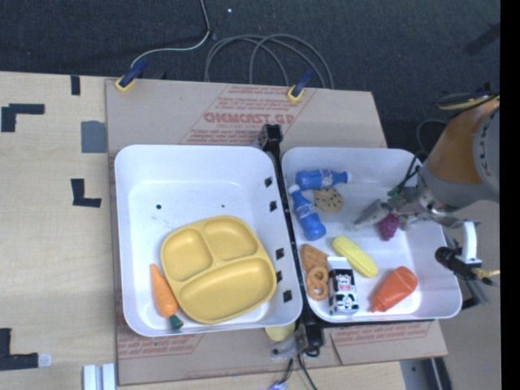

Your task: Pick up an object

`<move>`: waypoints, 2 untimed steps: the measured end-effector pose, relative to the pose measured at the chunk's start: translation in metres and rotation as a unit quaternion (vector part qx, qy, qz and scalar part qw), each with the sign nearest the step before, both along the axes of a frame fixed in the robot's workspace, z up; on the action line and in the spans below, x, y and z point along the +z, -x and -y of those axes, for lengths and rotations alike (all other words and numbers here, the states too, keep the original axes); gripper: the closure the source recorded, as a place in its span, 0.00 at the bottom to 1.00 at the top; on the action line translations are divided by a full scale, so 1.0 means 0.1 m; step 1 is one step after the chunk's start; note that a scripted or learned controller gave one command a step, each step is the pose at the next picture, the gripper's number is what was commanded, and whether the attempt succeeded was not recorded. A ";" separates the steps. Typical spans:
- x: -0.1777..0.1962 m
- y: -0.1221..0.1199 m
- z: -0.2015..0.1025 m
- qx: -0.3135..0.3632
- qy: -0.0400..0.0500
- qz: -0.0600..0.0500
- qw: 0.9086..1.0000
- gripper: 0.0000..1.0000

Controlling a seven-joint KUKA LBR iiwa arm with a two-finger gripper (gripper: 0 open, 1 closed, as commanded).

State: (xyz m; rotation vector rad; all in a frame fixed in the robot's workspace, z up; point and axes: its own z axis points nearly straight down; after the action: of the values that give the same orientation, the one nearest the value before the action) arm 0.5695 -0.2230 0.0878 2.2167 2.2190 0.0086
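End effector (388, 214), grip state unclear, over purple object (388, 227) near right bin's (443, 303) outer edge.

Counted: two white bins (134, 177), two blue bottles (321, 178), one yellow tray (218, 268), one carrot (162, 291), one corn cob (355, 255).

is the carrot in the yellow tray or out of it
Out. The carrot lies on the floor of the left bin, along the outer left edge of the yellow tray, not in any of its compartments.
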 end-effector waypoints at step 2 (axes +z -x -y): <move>0.13 -0.55 -0.69 0.003 -0.001 -0.004 1.000 1.00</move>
State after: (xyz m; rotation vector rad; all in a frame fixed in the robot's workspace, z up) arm 0.6241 -0.1542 0.1004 2.2145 2.2320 0.0009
